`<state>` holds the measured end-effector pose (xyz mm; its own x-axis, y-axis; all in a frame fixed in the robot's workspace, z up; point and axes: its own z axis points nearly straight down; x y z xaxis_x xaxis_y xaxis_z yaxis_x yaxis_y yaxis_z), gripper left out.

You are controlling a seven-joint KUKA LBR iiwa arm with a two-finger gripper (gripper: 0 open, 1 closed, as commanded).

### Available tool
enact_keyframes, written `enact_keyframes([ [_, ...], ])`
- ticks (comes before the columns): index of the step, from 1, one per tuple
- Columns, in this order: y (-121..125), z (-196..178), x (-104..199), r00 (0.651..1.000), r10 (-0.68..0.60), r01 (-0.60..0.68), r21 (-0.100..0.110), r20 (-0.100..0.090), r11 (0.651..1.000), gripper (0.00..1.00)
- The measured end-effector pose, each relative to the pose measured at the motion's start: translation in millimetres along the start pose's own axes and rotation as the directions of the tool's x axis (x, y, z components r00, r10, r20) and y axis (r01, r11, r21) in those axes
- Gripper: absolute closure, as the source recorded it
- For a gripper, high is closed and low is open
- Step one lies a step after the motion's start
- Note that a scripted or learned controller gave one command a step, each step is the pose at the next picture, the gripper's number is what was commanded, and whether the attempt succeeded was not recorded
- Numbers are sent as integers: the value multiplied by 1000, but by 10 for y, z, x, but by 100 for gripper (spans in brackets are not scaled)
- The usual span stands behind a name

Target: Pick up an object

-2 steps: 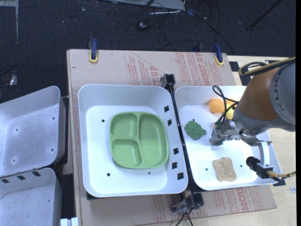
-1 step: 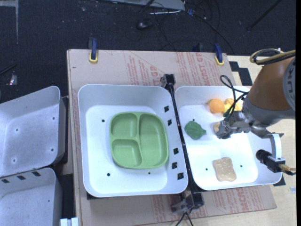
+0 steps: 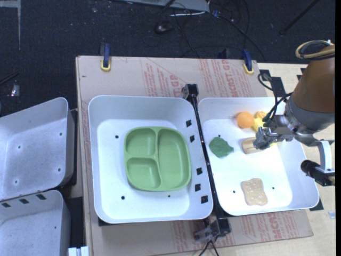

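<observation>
The right bin (image 3: 298,196) holds an orange ball (image 3: 245,120), a small yellow piece (image 3: 259,117) beside it, a green lump (image 3: 220,147), a tan cylinder (image 3: 249,144) and a beige flat piece (image 3: 254,191). My gripper (image 3: 265,136) hangs low at the right end of the tan cylinder, just below the yellow piece. Whether it touches the cylinder is hidden by its own body.
The left bin (image 3: 106,196) carries a green divided tray (image 3: 157,159). A black divider (image 3: 200,153) runs between the bins. Grey bins (image 3: 32,143) lie off the bench at left. Clamps (image 3: 106,57) hold the board's far edge.
</observation>
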<state>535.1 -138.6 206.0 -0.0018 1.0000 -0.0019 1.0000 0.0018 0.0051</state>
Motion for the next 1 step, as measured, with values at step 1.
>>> enact_keyframes([
  [1, 26, -434, -50, 1000, 0, 0, 1, 0, 1000, 100],
])
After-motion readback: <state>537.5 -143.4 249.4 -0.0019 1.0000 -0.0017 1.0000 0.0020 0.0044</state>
